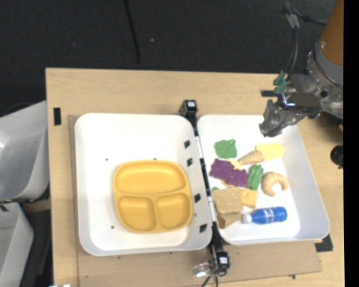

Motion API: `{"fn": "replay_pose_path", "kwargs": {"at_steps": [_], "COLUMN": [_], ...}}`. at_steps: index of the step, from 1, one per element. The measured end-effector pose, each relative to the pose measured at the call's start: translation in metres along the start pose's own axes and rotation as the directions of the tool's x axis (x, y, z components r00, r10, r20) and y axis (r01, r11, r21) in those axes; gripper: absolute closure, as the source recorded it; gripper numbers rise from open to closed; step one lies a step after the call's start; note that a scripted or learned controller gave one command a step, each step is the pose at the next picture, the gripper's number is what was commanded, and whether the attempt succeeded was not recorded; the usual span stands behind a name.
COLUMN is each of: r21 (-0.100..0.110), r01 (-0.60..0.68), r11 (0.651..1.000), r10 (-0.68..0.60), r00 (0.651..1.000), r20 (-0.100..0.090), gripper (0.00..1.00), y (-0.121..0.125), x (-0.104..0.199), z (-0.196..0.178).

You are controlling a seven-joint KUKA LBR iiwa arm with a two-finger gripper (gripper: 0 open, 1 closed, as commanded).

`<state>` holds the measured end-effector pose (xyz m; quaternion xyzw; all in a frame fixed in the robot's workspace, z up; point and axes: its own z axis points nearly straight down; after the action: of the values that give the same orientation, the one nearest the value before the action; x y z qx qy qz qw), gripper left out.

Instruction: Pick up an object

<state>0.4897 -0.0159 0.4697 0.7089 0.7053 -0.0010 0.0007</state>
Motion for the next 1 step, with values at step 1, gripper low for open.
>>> {"fn": "replay_pose_path", "kwargs": {"at_steps": [1], "r21": [-0.003], "r01": [0.000], "r11": [1.000], "r10": [0.000], "r00": [1.000], "r20": [0.001], "gripper": [1.00], "y": [0.0004], "x": [-0.0611], "z": [-0.0172]}}
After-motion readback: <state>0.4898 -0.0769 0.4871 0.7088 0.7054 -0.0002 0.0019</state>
